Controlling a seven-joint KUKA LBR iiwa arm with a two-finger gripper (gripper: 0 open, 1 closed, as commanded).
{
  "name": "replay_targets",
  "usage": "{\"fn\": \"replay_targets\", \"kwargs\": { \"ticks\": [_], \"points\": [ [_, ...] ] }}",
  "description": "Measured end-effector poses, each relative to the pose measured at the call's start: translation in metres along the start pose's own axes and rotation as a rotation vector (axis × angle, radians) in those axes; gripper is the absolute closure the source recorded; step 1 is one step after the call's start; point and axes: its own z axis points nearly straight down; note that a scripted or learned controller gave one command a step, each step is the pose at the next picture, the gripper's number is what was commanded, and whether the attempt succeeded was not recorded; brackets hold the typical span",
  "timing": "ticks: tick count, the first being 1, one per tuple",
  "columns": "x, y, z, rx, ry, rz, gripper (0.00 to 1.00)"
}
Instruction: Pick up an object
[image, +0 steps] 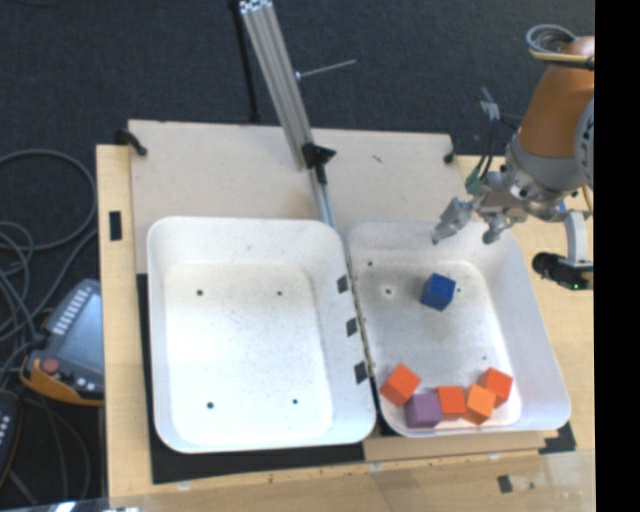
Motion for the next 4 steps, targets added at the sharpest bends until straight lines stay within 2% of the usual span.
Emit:
{"fn": "replay_targets", "kwargs": {
  "ticks": [1, 2, 3, 4],
  "points": [
    [-0.007, -0.004, 0.130, 0.004, 0.002, 0.006, 0.00],
    [-0.008, -0.002, 0.125, -0.003, 0.001, 0.006, 0.00],
    [-0.026, 0.022, 0.127, -0.006, 0.000, 0.004, 0.00],
    [0.002, -0.018, 0.128, 0.001, 0.002, 0.007, 0.00]
  ]
}}
